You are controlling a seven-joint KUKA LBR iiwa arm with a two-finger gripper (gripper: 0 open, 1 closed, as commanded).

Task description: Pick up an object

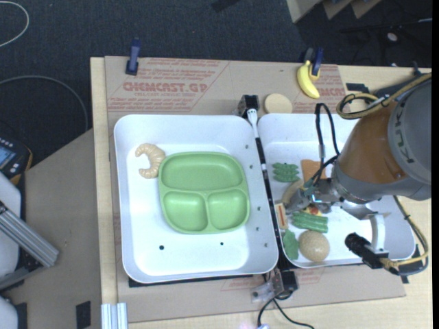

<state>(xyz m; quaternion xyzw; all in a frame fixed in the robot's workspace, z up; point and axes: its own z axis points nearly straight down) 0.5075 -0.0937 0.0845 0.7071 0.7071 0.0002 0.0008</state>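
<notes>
At the right of the frame, the tool (306,199) hangs low over green toy food (310,221); its state I cannot tell.

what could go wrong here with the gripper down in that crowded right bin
1. The gripper sits low among tightly packed pieces: a green pea pod, a tan ball and green leafy pieces. It may nudge or catch two things at once.
2. The items lie close to the right bin's left wall, so a finger could hit the wall.
3. The black cable hangs loose near the wrist and might snag.
</notes>
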